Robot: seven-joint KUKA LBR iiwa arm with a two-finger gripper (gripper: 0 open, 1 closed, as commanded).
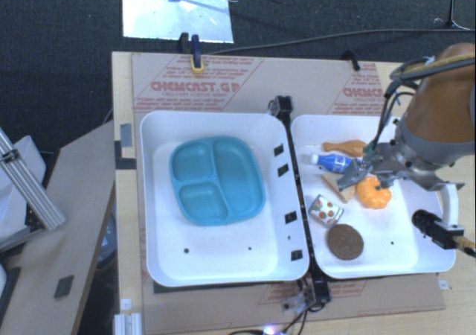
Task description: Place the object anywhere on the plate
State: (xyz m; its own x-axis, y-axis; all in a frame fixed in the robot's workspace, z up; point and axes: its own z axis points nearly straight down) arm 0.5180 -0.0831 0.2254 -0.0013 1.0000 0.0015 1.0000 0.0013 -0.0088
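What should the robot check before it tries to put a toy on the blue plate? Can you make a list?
1. Blue plate sits flat in the left bin, nothing on it: ok.
2. Gripper is down among the toys in the right bin: ok.
3. Gripper already holds a toy: cannot tell, the arm hides it.
4. Toys close to the gripper: blue bottle and orange pumpkin crowd together: not ok for a clean grab.
5. Brown cookie and spotted cup lie apart from the gripper: ok.
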